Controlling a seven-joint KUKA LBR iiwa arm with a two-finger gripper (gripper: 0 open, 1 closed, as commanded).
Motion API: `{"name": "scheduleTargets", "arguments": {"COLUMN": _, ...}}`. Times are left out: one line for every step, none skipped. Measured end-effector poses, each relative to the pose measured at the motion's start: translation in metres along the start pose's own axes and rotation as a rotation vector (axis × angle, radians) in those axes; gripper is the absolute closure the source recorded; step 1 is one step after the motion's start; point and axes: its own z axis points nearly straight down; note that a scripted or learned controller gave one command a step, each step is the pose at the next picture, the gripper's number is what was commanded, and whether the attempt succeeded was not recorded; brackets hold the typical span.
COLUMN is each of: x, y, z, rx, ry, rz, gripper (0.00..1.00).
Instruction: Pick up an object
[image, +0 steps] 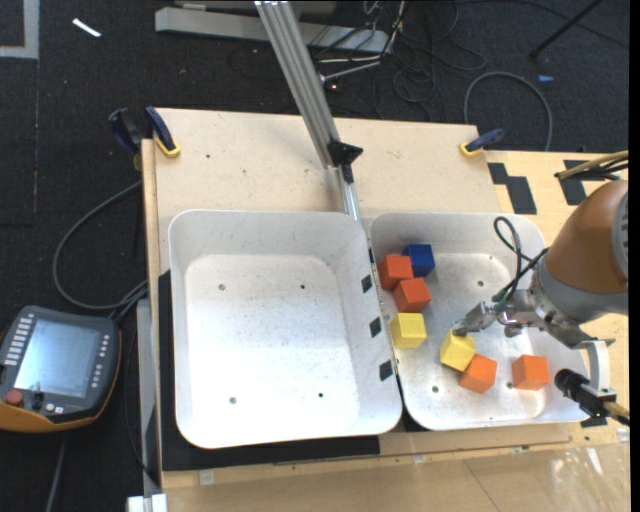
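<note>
Where the pale worktop (260, 160) carries two white bins, the right bin (450, 415) holds seven blocks; the pincer (482, 318) hovers just above a yellow block (457, 352), its opening impossible to tell. Beyond, blue clamps (135, 128) grip the worktop's far corners; cables (500, 85) trail over dark floor.

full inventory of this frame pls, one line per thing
blue cube: 1, blue, right bin, far left corner
orange cubes: 4, right bin; two stacked near the blue, two near the front
yellow cubes: 2, right bin; one by the divider, one mid-bin
bins: 2, white, side by side; left bin, right bin
clamps: 2, blue-yellow, bench's far corners
pendant: 1, orange-grey, floor left
arm: 1, grey-orange, from right
tool: 1, above the mid-bin yellow cube
</note>
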Motion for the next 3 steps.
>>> {"name": "scheduleTargets", "arguments": {"x": 0.017, "y": -0.033, "z": 0.014, "rx": 0.04, "ry": 0.005, "rz": 0.004, "gripper": 0.0}}
{"name": "scheduleTargets", "arguments": {"x": 0.023, "y": 0.049, "z": 0.017, "rx": 0.035, "ry": 0.004, "rz": -0.003, "gripper": 0.0}}
{"name": "scheduleTargets", "arguments": {"x": 0.066, "y": 0.12, "z": 0.02, "rx": 0.053, "ry": -0.007, "rz": -0.002, "gripper": 0.0}}
